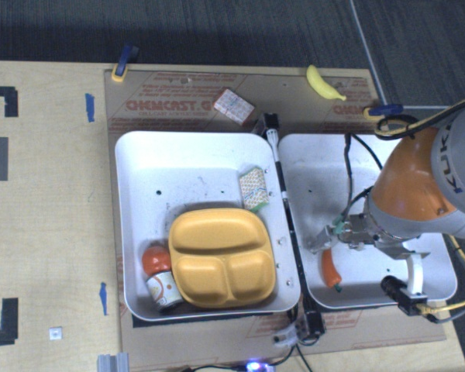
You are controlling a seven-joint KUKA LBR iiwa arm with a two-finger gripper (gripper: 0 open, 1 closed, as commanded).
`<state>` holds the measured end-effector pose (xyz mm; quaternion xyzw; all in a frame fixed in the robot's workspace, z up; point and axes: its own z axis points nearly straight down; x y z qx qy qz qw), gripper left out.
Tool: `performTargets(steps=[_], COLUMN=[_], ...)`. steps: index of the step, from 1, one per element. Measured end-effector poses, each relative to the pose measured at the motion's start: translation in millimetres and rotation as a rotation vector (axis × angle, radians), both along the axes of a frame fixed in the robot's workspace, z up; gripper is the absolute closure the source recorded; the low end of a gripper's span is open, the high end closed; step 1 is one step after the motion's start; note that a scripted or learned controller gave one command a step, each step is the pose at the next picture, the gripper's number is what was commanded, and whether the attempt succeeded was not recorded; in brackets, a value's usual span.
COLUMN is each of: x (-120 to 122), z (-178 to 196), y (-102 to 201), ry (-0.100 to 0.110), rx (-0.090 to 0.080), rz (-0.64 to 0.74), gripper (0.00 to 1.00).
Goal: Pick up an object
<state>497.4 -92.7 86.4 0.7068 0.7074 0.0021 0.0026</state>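
Carrot in right bin | just below pincer

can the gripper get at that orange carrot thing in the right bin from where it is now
Probably yes. The gripper hangs just above the carrot in the right bin, and nothing lies between or over them.

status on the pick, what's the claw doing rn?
Claw low in right bin, finger state unclear. Orange carrot-like item just below it, on bin floor, not gripped. Yellow tray, small patterned packet and red-and-white item in left bin.
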Motion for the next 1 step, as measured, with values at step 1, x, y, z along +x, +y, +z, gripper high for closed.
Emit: performTargets(steps=[1], x=[0.6], z=[10.0], y=[0.0], ry=[-0.003], rx=[0.0], rz=[-0.001], gripper=[1.0])
